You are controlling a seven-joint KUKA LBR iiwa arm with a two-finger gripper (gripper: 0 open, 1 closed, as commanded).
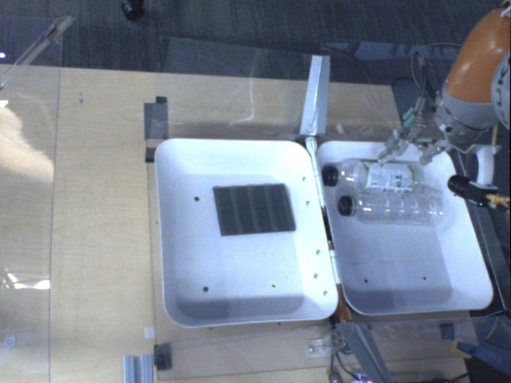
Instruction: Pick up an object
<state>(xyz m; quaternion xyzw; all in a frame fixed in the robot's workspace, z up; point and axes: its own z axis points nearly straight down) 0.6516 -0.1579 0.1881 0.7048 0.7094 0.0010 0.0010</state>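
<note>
Two clear plastic bottles with black caps lie on their sides in the right bin (415,274), caps pointing left. The upper bottle (379,175) carries a white label. The lower bottle (399,207) lies against it. A dark grey ribbed rectangular pad (254,209) lies flat in the left bin (172,246). My gripper (409,150) hangs over the far edge of the right bin, just above the upper bottle's right half. Its fingers (390,147) are spread open with nothing between them.
A metal divider post (314,102) rises behind the seam between the bins. Cables and a black fitting (471,188) sit at the right bin's right rim. The wooden bench (80,214) stretches to the left of the bins.
</note>
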